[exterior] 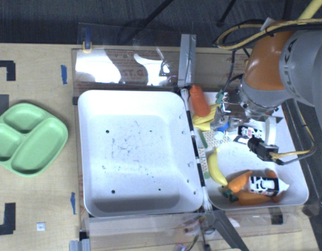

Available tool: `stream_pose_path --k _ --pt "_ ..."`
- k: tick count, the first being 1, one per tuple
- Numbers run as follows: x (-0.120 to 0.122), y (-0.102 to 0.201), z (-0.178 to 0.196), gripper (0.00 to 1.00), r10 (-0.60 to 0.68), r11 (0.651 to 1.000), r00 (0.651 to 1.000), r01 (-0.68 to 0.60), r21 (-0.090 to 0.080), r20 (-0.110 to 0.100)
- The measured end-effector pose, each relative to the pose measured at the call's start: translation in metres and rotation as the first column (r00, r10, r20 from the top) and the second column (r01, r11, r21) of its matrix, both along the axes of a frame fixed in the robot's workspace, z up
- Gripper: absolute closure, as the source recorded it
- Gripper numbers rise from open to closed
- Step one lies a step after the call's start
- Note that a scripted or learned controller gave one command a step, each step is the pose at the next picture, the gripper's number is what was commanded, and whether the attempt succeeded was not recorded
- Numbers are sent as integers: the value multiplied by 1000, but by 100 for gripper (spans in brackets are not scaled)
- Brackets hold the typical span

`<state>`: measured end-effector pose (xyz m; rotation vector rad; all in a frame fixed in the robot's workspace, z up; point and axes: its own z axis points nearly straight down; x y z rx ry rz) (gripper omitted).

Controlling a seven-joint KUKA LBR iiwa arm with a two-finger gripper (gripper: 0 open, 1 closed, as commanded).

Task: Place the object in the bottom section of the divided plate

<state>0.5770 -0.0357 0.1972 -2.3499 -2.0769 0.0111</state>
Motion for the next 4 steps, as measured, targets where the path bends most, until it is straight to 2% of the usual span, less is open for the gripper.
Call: stream_pose_path --k 1,2,3,4 --pt "-41 -29 73 100 -141 990 990 141 -2 3" --pt "-59 -24 58 100 -223 975 975 223 -2 -1" --pt "-59 -24 58 0 -223 975 975 223 -1 -1" --pt "-44 -108 215 0 -261 965 965 261 -3 2"
